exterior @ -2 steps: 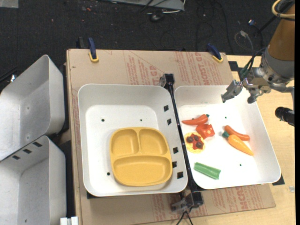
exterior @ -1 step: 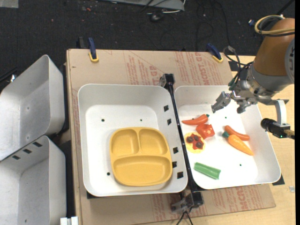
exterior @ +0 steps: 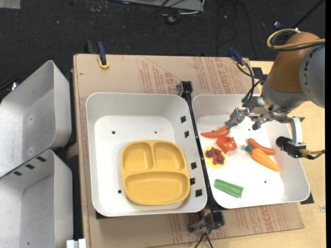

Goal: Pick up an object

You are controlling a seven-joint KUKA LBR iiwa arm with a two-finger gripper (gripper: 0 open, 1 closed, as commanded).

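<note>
Several small items lie in the right bin (exterior: 297, 190), any of which would do: a red pepper (exterior: 214, 133) at ten o'clock of the bin's middle, a red chunk (exterior: 227, 144) just beside it, a yellow piece (exterior: 214, 156) with dark spots at nine o'clock, a carrot (exterior: 262, 156) at three o'clock, and a green piece (exterior: 228, 188) at six o'clock. The gripper (exterior: 248, 113) hangs at twelve o'clock, above the pepper's far end, its jaws spread and holding nothing. The pepper looks nearest; I judge a good grasp would straddle its narrow width, descending straight down. The green piece lies apart from the others and may be easier. The left bin (exterior: 98, 138) holds a yellow tray (exterior: 155, 180).
</note>
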